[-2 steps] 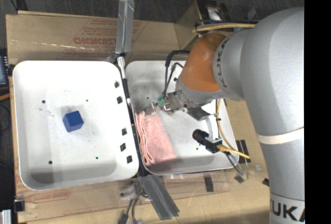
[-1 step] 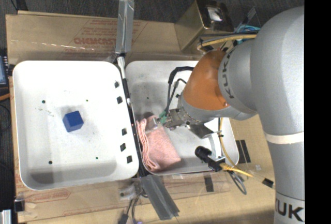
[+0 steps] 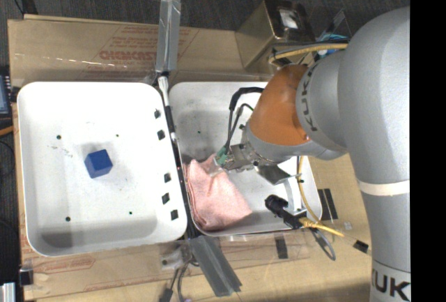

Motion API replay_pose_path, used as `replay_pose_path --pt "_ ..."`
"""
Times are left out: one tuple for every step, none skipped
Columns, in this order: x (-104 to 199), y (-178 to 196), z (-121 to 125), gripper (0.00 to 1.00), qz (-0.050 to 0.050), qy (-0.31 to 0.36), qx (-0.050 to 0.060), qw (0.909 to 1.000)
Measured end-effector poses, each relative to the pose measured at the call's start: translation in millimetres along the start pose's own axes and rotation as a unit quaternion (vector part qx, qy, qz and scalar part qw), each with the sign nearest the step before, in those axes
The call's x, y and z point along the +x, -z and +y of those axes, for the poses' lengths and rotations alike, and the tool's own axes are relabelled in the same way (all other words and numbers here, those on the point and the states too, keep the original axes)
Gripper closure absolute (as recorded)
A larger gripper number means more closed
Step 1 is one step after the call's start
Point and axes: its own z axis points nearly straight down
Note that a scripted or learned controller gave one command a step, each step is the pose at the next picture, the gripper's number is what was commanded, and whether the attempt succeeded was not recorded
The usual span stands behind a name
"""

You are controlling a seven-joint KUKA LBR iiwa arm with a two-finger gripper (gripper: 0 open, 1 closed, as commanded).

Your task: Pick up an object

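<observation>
Arm reaches in from the right, wrist bent low over the right bin (image 3: 209, 102), gripper (image 3: 233, 157) at the upper edge of the pink cloth (image 3: 214, 194) lying in that bin's near-left corner; can't tell its grip state. Best bet: press straight down into a bunched fold, pinch, lift slowly. Blue cube (image 3: 98, 162) sits in the left bin (image 3: 42, 105), well apart.

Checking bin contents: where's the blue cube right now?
The blue cube sits in the left bin, near its middle, well apart from the pink cloth and the end effector in the right bin.
</observation>
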Motion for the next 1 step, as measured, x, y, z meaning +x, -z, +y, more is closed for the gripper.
replay_pose_path --pt "3.4 93.7 31.6 1.0 0.0 0.063 -0.001 0.998"
